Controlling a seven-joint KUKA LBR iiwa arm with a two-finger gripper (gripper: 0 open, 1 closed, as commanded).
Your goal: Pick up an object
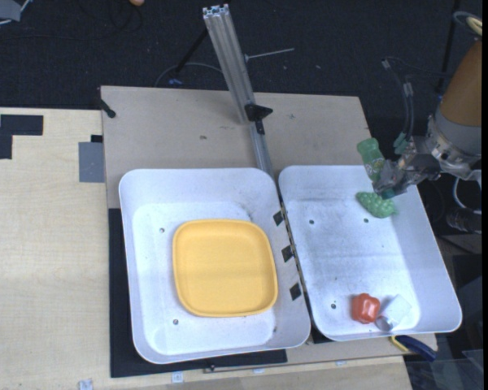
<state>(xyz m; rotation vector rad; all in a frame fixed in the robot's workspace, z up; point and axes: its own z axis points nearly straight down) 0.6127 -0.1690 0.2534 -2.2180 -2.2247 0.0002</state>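
Hovering tool [388,187] above green object [379,205].

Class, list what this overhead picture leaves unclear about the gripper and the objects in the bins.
1. Camera view: whether the gripper grips the green object; too small, and the wrist covers it.
2. Camera view: what the red object is; too small and blurred.
3. Camera view: the pale item beside it; washes into the right bin.

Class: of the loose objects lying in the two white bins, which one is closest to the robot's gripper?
The bumpy green object at the right bin's far edge, directly beneath the gripper. The small red object and square yellow plate lie farther away.
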